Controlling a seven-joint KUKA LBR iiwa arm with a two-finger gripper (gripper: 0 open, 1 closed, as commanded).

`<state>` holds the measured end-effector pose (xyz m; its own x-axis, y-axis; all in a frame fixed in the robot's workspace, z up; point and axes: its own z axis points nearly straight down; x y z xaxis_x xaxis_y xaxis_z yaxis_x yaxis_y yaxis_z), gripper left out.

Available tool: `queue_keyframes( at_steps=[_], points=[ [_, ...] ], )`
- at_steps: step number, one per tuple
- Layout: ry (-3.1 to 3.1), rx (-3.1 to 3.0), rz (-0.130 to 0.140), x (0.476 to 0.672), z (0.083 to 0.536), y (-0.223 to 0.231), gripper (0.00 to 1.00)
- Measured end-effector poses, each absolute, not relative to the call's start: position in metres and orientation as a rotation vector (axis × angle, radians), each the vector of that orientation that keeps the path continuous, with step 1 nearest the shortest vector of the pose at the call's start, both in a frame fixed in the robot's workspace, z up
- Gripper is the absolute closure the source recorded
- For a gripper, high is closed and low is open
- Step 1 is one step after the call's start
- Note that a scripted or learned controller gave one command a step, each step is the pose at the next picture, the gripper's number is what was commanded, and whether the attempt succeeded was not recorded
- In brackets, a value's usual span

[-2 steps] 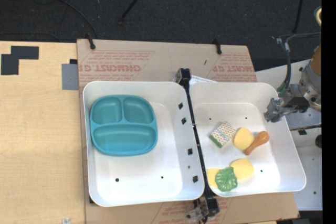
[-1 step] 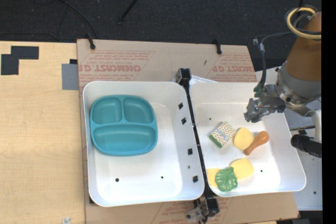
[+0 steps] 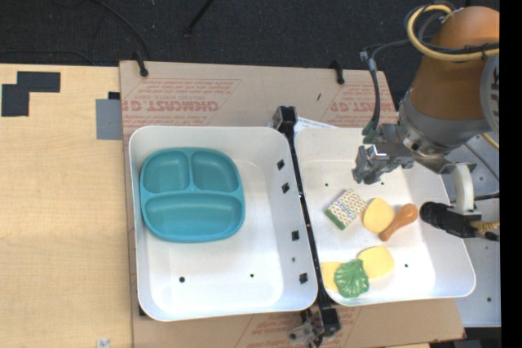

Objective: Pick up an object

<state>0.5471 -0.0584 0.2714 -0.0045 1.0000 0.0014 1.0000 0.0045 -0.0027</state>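
Claw (image 3: 371, 165), its opening impossible to judge, hangs right of centre above the checkered block (image 3: 346, 209); descending squarely over it should avoid the yellow pieces (image 3: 377, 216).

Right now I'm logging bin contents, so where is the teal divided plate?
The teal divided plate lies in the left white bin, toward its upper left, across the divider from the gripper.
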Motion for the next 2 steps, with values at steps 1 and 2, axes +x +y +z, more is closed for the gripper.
queue_keyframes(
  at_steps=[1, 2],
  points=[
    [-2.222, -2.213, 0.005, 0.554, 0.255, -0.005, 1.0],
    [-2.224, -2.215, 0.003, 0.576, 0.237, 0.043, 1.0]
  ],
)
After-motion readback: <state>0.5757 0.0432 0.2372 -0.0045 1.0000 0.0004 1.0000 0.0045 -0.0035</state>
